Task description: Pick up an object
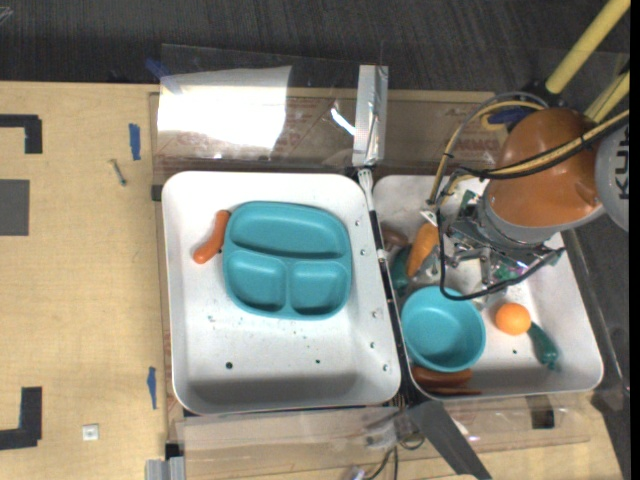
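So the arm (545, 168) hangs over the right bin (580, 348), jaws (480, 263) above the bowl (442, 330) — can't tell their state. Tray (287, 258) sits center-left.

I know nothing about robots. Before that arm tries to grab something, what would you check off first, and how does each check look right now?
1. Gripper is over the right bin: ok.
2. Things are there to pick, such as the orange ball and the teal bowl: ok.
3. Fingers open or shut: cannot tell.
4. Anything already held: cannot tell.
5. Ball has free space around it: ok, though the bowl is close beside it.
6. Left bin's divided teal plate lies away from the arm: ok.
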`<state>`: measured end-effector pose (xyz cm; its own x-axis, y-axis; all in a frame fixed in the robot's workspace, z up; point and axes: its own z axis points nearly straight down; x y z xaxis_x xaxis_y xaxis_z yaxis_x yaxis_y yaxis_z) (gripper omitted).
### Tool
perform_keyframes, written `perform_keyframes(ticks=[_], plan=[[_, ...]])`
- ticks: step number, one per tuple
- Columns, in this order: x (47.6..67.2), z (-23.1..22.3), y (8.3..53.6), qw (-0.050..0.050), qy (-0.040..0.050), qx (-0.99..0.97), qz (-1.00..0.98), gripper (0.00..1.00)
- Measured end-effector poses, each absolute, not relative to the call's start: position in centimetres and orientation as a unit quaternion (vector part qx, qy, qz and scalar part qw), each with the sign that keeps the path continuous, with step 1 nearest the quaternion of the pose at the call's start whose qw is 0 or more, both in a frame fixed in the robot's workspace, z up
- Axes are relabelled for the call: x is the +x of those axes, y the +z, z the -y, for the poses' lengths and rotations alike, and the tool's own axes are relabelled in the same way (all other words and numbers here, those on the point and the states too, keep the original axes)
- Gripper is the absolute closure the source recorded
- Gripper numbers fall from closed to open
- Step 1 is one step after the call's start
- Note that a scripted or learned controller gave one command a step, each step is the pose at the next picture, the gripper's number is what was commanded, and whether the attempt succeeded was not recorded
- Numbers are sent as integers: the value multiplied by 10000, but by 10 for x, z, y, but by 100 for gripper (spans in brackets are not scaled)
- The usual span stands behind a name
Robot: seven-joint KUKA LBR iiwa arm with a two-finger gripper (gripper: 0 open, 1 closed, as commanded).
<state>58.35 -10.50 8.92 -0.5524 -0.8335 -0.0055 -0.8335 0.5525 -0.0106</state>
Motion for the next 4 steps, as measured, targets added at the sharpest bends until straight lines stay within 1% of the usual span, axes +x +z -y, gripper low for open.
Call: perform_keyframes(ticks=[1, 2, 3, 4], plan=[[583, 105, 89, 49, -34, -4730, -8811, 0], [531, 125, 112, 474, -302, -4180, -9067, 0], [608, 119, 89, 60, -19, -4567, -8896, 0], [528, 118, 89, 55, -30, -4461, -8950, 0]])
